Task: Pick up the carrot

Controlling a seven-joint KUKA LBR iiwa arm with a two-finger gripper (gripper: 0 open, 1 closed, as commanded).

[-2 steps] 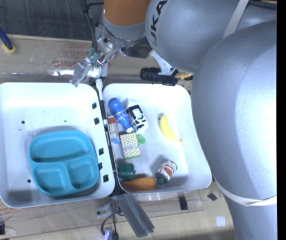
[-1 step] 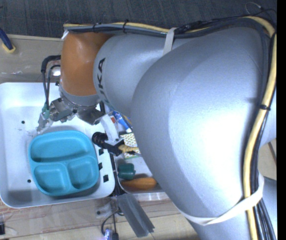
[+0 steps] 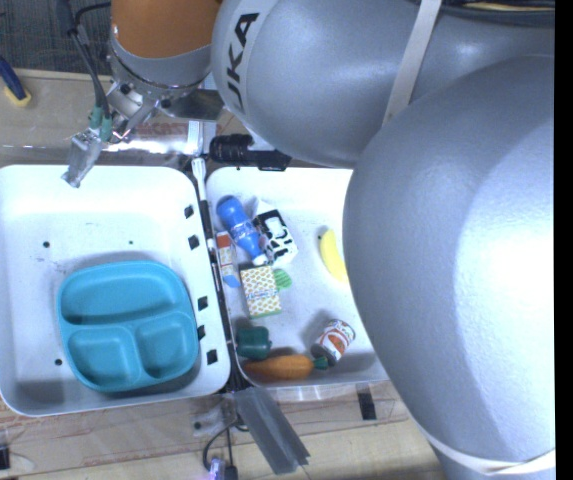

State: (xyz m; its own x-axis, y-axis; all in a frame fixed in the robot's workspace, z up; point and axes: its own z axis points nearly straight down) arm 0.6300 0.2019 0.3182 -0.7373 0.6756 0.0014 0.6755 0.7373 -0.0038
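The carrot (image 3: 279,367) is lying low in the right bin (image 3: 358,380), just beside a dark green item (image 3: 253,342) (touching, perhaps). The gripper (image 3: 84,153) is hovering upper left, grip state impossible to judge; it should be descending centred over the carrot.

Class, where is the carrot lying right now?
The carrot lies at the right bin's near edge, between a dark green item and a small can.

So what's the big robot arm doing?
It's meant to pick up the carrot, which lies at the near edge of the right bin beside a small can and a green toy. The gripper is far off, above the left bin's back corner, holding nothing.
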